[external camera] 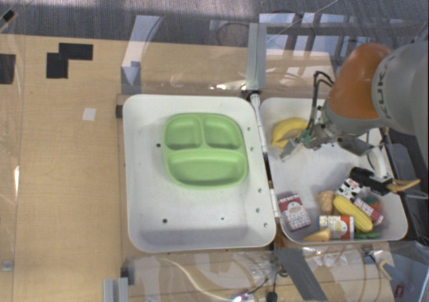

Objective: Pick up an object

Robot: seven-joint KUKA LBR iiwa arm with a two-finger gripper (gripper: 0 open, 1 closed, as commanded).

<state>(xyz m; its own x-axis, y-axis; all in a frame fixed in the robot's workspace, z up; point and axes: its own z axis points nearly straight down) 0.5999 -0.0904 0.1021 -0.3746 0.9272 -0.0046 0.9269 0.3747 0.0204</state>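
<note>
Tool [299, 144] hangs low in the right bin [399, 227], its tip just beside the banana [288, 129], which lies at the bin's upper left corner (whether it is wide or narrow I cannot tell). Other small items cluster near the bin's lower edge; a green divided plate [204, 149] sits in the left bin [144, 213].

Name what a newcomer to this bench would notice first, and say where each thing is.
The green divided plate lies alone in the middle of the left bin. In the right bin, the arm's gripper sits down beside a yellow banana near the far left corner. Small toy foods, among them a corn cob, crowd the near edge.
</note>
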